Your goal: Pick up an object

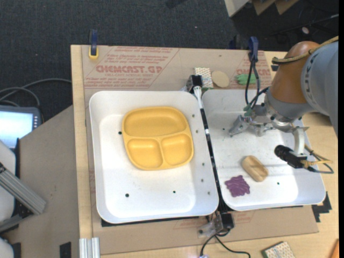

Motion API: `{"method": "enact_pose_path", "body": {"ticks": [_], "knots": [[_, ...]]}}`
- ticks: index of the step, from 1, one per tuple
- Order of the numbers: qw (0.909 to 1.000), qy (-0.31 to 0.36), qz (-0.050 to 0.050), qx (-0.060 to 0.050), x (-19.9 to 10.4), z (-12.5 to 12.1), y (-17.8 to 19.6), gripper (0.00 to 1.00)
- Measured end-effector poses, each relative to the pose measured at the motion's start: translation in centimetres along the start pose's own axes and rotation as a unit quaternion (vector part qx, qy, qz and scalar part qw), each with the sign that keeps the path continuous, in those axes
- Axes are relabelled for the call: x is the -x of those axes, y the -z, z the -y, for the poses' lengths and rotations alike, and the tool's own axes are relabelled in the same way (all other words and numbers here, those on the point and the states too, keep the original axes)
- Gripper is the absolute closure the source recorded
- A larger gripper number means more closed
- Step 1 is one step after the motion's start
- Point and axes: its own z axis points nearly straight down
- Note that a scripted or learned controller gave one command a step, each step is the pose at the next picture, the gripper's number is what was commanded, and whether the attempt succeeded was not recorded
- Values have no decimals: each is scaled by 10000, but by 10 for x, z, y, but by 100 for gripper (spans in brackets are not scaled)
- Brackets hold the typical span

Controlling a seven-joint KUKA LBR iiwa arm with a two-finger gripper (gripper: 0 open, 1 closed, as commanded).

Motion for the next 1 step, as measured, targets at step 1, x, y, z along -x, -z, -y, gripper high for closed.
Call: {"method": "enact_pose_path", "body": {"ticks": [1], "knots": [[10000,18,3,27,-2,-3,0,0]]}}
